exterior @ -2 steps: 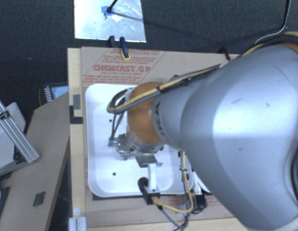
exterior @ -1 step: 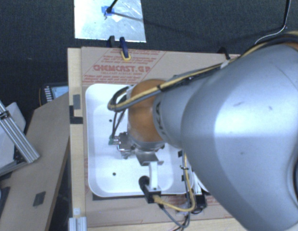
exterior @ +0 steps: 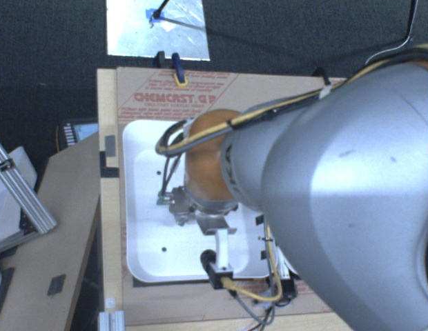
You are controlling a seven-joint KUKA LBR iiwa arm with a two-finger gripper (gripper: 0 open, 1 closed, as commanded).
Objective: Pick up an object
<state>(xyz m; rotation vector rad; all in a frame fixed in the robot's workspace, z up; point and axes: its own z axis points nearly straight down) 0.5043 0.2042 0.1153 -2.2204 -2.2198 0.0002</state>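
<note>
Overhead view of the tabletop [exterior: 109, 226] with one white bin [exterior: 141, 185] visible at centre left. The grey arm [exterior: 338, 185] enters from the right and covers most of the right half of the view. Its orange band [exterior: 208, 150] stands above the bin's middle, and the arm points steeply downward.

Below the band, the tool [exterior: 193, 209] hangs over the floor of the bin, near its centre and slightly toward the near wall. Seen from above and behind, the tool's working end is hidden by its own body. Whether it is open or closed cannot be told, and nothing can be seen held in it.

The object to be picked cannot be located, because the arm hides the right part of the bin and all that lies beyond it. The exposed floor of the bin carries two small dark specks [exterior: 163, 249], too small to identify.

The bin rests on a cardboard sheet [exterior: 176, 92] printed with red lettering. A blue and yellow clamp [exterior: 178, 71] grips the sheet's far edge. Beyond it lies a silvery sheet [exterior: 157, 19] on a dark ground. Aluminium rails [exterior: 21, 195] lean at the far left.
</note>
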